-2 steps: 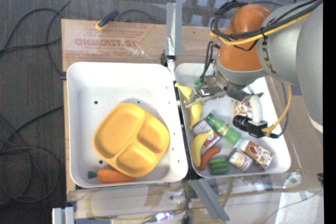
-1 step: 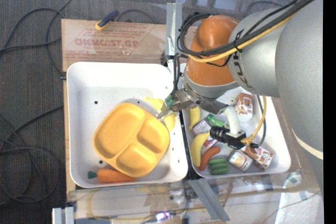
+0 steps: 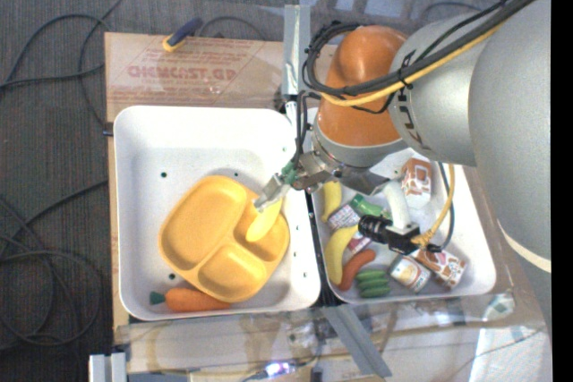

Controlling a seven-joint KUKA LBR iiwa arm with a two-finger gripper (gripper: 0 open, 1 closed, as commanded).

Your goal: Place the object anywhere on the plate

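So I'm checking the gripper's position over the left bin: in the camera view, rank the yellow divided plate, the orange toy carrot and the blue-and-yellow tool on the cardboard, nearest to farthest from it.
1. Yellow divided plate, right under the gripper.
2. Orange toy carrot, at the left bin's bottom edge.
3. Blue-and-yellow tool, on the cardboard at the top.

Bare bin floor (image 3: 170, 152) beyond plate (image 3: 210, 233); carrot (image 3: 192, 301) below

pale yellow object (image 3: 262, 225) lies on the yellow divided plate (image 3: 210, 237) in left bin.
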